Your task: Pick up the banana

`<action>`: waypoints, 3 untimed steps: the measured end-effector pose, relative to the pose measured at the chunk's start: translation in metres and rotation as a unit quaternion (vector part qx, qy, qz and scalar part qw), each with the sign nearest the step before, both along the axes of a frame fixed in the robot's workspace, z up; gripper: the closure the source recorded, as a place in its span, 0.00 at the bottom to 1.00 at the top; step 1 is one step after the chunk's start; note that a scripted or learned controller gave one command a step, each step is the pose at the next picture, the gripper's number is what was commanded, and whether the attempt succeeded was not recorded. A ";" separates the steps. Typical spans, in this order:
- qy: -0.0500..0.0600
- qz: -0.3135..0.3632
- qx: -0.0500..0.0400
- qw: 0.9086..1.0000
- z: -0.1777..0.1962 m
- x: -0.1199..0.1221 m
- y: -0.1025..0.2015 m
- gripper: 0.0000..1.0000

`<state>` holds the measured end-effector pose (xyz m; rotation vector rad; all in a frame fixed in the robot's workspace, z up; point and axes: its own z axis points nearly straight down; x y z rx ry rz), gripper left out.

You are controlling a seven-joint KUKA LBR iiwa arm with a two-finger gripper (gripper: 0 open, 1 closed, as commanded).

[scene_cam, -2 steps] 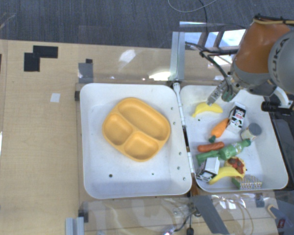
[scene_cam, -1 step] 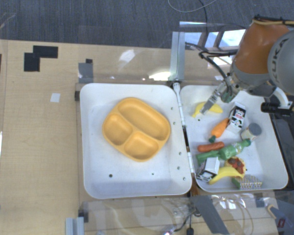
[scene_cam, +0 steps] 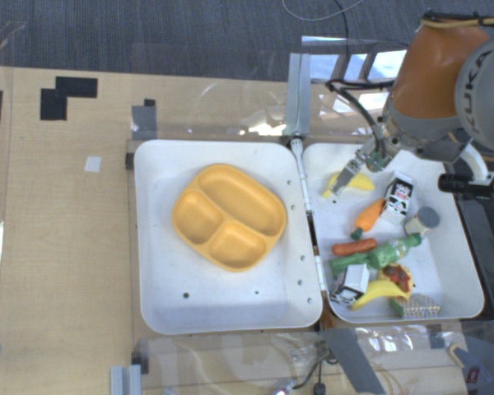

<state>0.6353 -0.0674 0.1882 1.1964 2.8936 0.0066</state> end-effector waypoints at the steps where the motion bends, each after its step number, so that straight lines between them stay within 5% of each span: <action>1: 0.000 0.017 -0.001 1.000 0.056 -0.013 -0.014 0.00; 2: 0.003 -0.105 0.001 0.995 -0.019 -0.041 -0.039 0.00; 3: 0.013 -0.040 0.000 0.999 -0.100 0.031 -0.053 0.00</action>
